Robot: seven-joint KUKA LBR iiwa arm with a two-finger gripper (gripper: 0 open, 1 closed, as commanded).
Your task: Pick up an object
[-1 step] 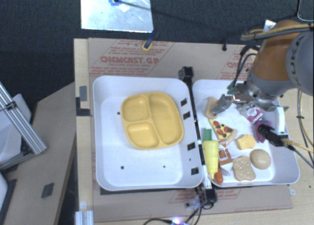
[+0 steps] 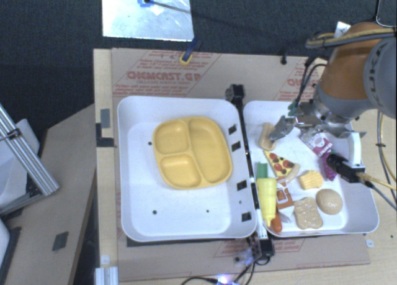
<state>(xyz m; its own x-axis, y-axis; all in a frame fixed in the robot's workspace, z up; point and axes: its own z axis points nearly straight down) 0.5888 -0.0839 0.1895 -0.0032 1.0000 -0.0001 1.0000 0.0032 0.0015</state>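
Camera view shows no single object singled out yet; the candidates all lie in the right bin [image 2: 366, 218]. Nearest the gripper [image 2: 284, 126] is a pale wedge-shaped piece [image 2: 267, 136] at the bin's far-left part, and just near of it a toy pizza slice [image 2: 282, 166]. Further toward the near edge sit a yellow-and-green corn cob [image 2: 266, 192], a tan cracker [image 2: 307, 213], a round bun [image 2: 329, 201], a small yellow block [image 2: 311, 180] and a pink packet [image 2: 321, 146].

The gripper hangs low over the bin's far-left area, close above the pale wedge. Whether its fingers are apart or together I cannot tell, and nothing is visibly held between them.

Left of this bin, the other bin [image 2: 133, 172] holds a yellow divided plate [image 2: 191, 151].

The risks I judge from here: the wedge lies close to the bin's left wall, so one finger could strike the wall or the rim between the bins. The toys are crowded, so a descent slightly off could nudge the pizza slice or pinch two pieces at once. Flat pieces such as the cracker may slip out of a shallow grip.
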